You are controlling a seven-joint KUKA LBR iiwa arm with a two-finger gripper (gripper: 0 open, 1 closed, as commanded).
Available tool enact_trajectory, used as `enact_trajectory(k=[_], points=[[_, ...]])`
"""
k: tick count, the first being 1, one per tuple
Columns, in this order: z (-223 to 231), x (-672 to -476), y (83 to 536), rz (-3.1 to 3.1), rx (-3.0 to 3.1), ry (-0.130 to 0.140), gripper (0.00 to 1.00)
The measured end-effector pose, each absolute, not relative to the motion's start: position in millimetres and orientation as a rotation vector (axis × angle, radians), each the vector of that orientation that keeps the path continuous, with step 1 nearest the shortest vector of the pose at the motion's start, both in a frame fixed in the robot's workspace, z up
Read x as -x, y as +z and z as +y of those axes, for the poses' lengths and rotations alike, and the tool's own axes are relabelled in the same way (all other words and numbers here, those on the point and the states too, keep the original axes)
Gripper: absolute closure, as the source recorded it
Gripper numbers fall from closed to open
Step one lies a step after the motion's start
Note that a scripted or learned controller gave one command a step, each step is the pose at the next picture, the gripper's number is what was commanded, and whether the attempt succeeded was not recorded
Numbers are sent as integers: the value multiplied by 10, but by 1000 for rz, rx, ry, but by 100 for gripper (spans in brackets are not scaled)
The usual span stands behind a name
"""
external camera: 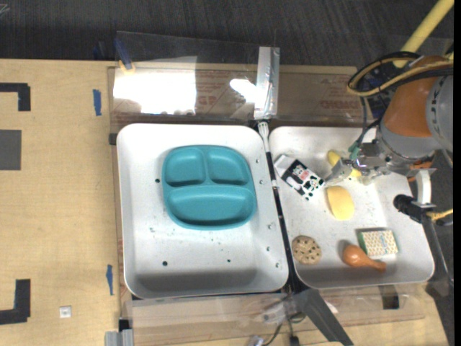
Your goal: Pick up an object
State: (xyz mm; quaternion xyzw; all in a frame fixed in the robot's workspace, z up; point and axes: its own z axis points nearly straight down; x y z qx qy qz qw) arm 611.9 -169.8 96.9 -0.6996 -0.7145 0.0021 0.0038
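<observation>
The right bin (421, 269) holds several small items. A black-and-white patterned box (301, 177) lies near its left wall. A yellow oval piece (341, 202) rests in the middle, and a smaller yellow piece (333, 156) sits just above it. Near the front lie a round speckled cookie (307, 249), an orange drumstick-like piece (359, 256) and a pale green patterned block (378, 242). My gripper (346, 170) reaches in from the right and hangs low between the two yellow pieces, close to the smaller one. Whether it touches either piece is unclear.
A teal divided plate (209, 186) lies in the left bin (137, 258). A clear plastic sheet (194, 78) stands behind the bins. The grey arm with its orange band (410, 114) and cables crowd the right bin's far right corner.
</observation>
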Motion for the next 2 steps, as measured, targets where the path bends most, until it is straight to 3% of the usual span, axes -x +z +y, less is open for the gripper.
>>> enact_trajectory(k=[1, 2], points=[[-1248, -5583, 870, -2340, 2108, -5, 0], [-1255, -5599, 941, -2338, 2113, -8, 100]])
